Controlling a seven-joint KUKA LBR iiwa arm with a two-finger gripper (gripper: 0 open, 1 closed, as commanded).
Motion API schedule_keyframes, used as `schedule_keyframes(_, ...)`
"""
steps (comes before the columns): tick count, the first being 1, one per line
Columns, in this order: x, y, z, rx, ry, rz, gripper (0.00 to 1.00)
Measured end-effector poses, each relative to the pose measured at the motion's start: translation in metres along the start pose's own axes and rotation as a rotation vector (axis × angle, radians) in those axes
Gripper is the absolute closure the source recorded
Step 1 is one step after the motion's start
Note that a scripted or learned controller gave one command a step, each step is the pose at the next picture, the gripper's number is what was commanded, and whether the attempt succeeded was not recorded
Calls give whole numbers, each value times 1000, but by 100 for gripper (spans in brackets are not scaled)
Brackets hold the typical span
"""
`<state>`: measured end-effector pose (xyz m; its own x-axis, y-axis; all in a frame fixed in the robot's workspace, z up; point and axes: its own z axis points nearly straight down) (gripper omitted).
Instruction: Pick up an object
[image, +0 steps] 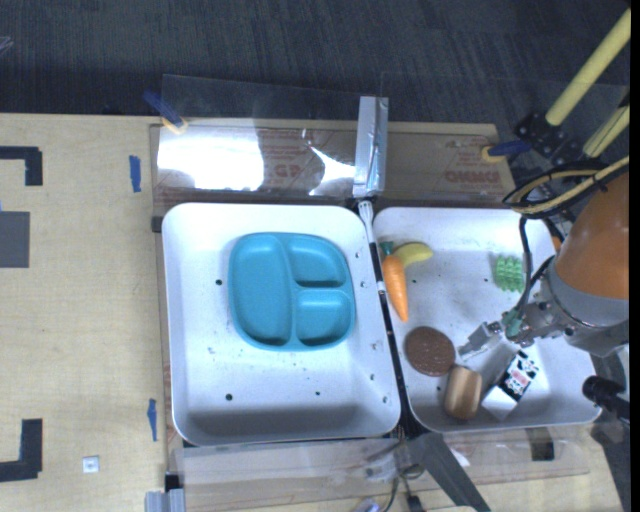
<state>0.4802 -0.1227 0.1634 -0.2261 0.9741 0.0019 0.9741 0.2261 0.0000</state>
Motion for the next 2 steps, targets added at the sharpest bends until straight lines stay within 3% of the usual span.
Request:
schedule_keyframes(1,-14,78,56,2,-1,71,0)
schedule_keyframes(2,-19,81,76,-3,-2,53,0)
